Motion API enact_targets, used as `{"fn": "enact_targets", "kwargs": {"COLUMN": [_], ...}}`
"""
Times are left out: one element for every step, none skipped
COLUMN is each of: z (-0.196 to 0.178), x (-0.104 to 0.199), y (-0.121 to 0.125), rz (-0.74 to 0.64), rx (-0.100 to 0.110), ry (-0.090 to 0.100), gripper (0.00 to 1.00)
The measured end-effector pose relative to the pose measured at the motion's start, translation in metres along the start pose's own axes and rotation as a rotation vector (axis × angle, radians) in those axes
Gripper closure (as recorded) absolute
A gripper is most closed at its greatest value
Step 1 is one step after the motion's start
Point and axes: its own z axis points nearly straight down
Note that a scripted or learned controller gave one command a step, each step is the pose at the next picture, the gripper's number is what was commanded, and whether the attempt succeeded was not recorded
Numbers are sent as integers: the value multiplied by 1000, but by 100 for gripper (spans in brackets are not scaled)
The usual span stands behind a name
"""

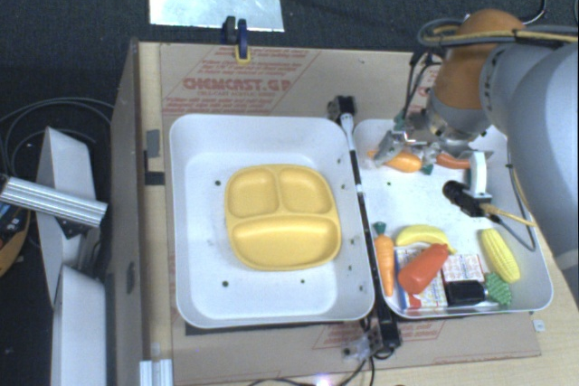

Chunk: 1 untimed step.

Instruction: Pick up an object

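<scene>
Left bin (194, 221), centre of frame: a yellow divided plate (280, 217) lies flat. Right bin (543, 285), lower right: carrot (385, 259), banana (422, 235), red pepper (422, 268) and corn cob (499, 254) lie loose as pick candidates. Upper right: the gripper (418, 151) is lowered over an orange piece (404, 163); whether it grips cannot be told.

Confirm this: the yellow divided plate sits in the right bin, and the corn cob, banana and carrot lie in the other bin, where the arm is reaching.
Wrong on one point: the camera view shows the yellow divided plate in the left bin, not the right. The corn cob, banana and carrot do lie in the other bin, where the arm is reaching.
</scene>
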Motion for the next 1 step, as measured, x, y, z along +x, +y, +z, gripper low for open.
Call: {"fn": "enact_targets", "kwargs": {"z": [-14], "x": [-3], "y": [1], "rz": [-3], "rx": [-1], "ry": [-4], "gripper": [100]}}
